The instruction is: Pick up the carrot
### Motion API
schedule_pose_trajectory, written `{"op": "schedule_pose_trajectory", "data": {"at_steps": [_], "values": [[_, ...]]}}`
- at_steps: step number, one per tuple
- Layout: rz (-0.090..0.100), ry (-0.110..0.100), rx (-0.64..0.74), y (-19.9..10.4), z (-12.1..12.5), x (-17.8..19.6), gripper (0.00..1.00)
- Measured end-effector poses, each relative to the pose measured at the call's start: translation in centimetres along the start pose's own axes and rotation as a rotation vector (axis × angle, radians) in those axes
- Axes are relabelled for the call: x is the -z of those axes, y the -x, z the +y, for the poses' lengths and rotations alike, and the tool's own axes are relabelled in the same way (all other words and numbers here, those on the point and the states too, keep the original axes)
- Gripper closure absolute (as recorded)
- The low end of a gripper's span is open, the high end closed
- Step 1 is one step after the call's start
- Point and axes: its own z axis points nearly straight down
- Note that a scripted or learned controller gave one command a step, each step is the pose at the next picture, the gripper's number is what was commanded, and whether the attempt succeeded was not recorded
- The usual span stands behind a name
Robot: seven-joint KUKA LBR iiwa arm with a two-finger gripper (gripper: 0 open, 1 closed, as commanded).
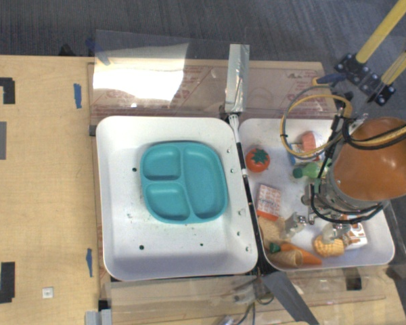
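The carrot (296,253) is orange with a green top and lies on its side near the front edge of the right bin (379,252). My gripper (317,230) hangs low over that bin, just behind and to the right of the carrot, under the orange wrist band. Its two metal fingers (296,223) stand apart, so it is open with nothing between them. The carrot is apart from the fingers.
Around the gripper in the right bin lie a yellow-orange food piece (328,247), a small printed box (268,201), a tomato (258,158), a pink item (306,141) and a green item (308,171). In the left bin (115,181) sits a teal divided plate (185,181).
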Motion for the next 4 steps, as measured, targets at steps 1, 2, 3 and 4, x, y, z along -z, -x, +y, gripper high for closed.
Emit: {"op": "schedule_pose_trajectory", "data": {"at_steps": [1, 2, 3, 4], "values": [[0.009, -0.01, -0.074, 0.5, 0.3, 0.1, 0.0], [-0.008, -0.009, -0.03, -1.6, -0.2, 0.0, 0.0], [-0.004, 0.02, 0.204, -0.8, 1.0, 3.3, 0.0], [-0.008, 0.017, 0.219, -5.3, -0.3, 0.9, 0.0]]}}
